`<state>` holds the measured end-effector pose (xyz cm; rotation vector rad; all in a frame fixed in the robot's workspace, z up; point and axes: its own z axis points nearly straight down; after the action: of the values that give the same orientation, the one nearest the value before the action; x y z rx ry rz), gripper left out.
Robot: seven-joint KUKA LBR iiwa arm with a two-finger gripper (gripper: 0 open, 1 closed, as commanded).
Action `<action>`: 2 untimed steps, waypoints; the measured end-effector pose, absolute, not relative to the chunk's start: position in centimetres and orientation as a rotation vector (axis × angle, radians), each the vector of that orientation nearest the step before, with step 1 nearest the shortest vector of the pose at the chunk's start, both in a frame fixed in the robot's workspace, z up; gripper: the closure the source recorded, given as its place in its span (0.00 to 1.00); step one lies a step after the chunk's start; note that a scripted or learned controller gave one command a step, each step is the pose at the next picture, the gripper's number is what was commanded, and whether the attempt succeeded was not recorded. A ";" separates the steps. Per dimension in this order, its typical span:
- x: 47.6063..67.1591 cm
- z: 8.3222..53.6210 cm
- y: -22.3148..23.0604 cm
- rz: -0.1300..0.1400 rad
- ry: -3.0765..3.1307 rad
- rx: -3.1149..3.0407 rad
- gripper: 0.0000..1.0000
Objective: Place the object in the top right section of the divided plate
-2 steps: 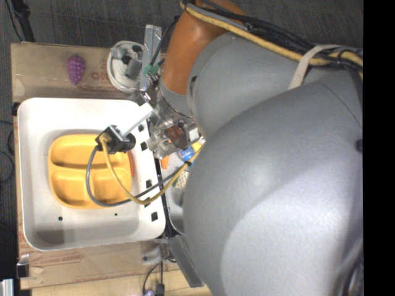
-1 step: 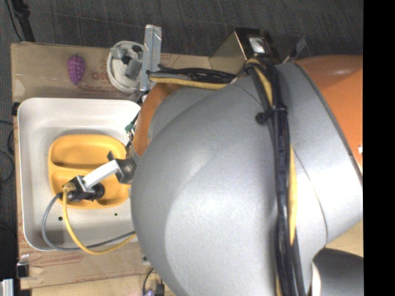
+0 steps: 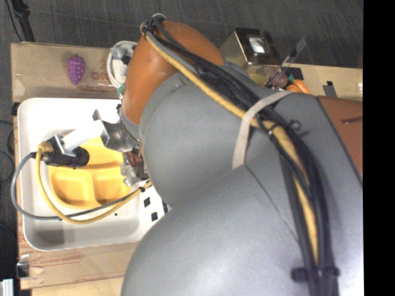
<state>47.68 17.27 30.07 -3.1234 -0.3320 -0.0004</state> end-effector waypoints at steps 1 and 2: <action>47.6 24.8 21.7 0.004 -0.324 -3.126 1.00; 47.6 24.9 21.7 0.003 -0.324 -3.125 0.00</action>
<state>47.60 21.74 24.85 -3.1254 -0.3242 0.0028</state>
